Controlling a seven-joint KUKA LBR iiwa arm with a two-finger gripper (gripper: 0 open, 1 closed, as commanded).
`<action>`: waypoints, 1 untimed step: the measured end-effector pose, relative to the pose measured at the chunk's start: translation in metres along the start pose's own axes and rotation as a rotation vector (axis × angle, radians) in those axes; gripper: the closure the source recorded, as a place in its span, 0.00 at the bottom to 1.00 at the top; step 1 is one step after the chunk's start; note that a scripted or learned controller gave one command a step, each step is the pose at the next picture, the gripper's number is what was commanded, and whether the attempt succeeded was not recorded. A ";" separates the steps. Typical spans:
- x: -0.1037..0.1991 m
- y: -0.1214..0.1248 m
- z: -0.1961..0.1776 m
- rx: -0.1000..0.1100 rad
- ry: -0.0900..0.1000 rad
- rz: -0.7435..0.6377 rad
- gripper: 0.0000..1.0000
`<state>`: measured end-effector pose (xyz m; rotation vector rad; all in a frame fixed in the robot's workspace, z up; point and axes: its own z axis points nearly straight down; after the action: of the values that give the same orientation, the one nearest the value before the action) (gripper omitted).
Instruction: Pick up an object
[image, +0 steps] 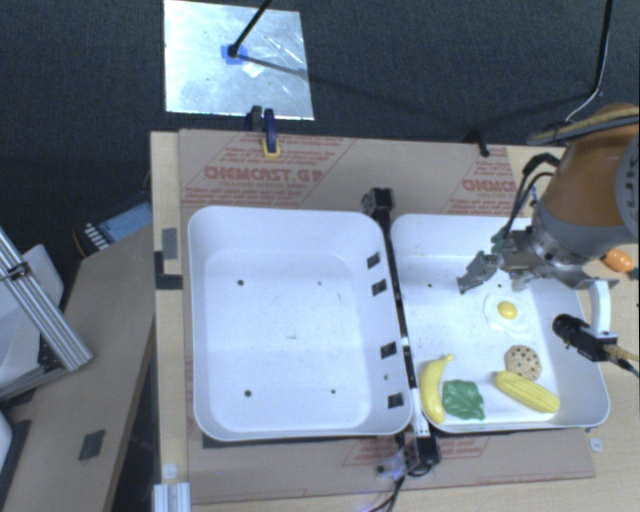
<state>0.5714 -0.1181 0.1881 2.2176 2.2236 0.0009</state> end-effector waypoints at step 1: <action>0.037 -0.001 -0.144 -0.015 0.000 -0.007 0.00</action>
<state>0.5701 -0.0809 0.3321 2.2028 2.2232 0.0170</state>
